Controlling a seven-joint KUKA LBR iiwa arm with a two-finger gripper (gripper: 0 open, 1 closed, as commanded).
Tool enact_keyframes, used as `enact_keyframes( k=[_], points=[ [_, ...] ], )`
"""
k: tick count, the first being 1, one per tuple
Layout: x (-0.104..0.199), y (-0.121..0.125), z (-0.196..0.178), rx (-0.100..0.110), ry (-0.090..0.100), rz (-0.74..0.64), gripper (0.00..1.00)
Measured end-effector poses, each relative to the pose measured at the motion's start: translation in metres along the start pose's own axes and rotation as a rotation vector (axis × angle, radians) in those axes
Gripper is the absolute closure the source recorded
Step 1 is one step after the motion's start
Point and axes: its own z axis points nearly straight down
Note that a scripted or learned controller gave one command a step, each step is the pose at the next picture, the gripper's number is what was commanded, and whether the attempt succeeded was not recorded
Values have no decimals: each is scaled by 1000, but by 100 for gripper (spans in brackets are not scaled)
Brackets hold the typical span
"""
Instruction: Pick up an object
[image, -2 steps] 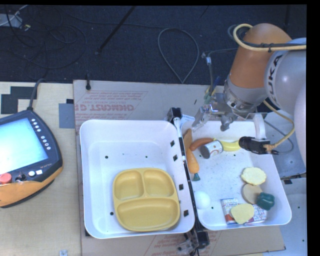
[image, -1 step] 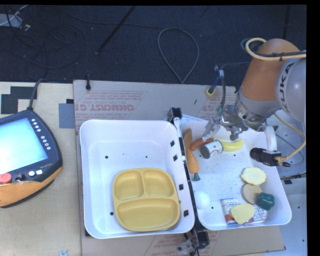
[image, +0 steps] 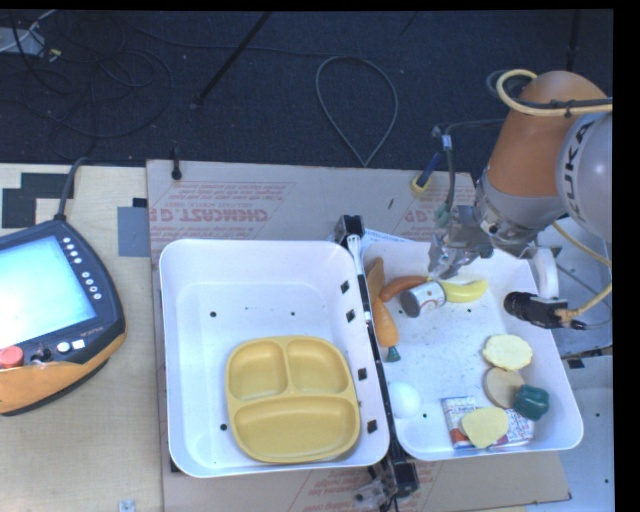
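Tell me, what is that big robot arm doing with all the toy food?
The arm reaches in from the right, and its end effector hangs over the right bin, just above a banana and a small can. It is trying to pick something up, but nothing shows between its tips yet. A carrot, slices and other toys lie nearby. The left bin holds a yellow tray.

We see a grey arm (image: 592, 170) with a wide orange band (image: 535, 135) above the wrist and part of dark lettering on the grey shell. A pale yellow cable (image: 512, 82) loops over the orange part. The tool (image: 452, 255) is small, grey metal, with thin dark wires.
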Motion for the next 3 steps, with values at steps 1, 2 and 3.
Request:
enact_keyframes(
  k=[1, 2, 3],
  points=[
    [-1, 0, -9, 2, 1, 0, 100],
    [-39, -28, 2, -2, 0, -1, 100],
    [-42, -45, -17, -2, 1, 1, 100]
  ],
)
